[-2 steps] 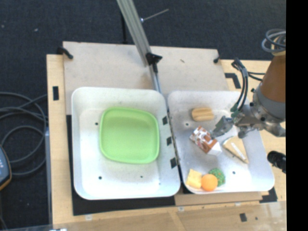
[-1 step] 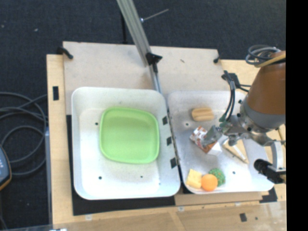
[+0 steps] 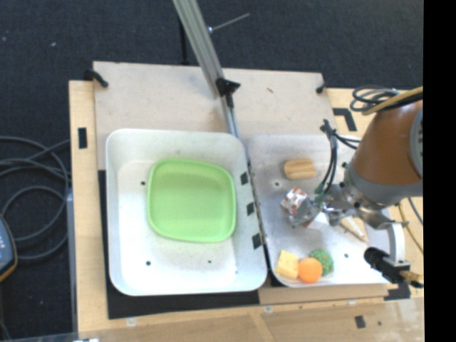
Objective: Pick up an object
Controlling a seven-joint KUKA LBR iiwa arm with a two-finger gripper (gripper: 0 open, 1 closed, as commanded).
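Grey and orange, my arm reaches over the right bin, and my tool sits low at a crinkled silvery object near the bin's middle. That object seems to lie right at my fingertips, but I cannot tell whether my fingers are wide, narrow or closed on it. Just beyond it lies a tan roll. Near the front rim sit a yellow block, an orange ball and a green piece, close together. A green plate lies in the left bin.
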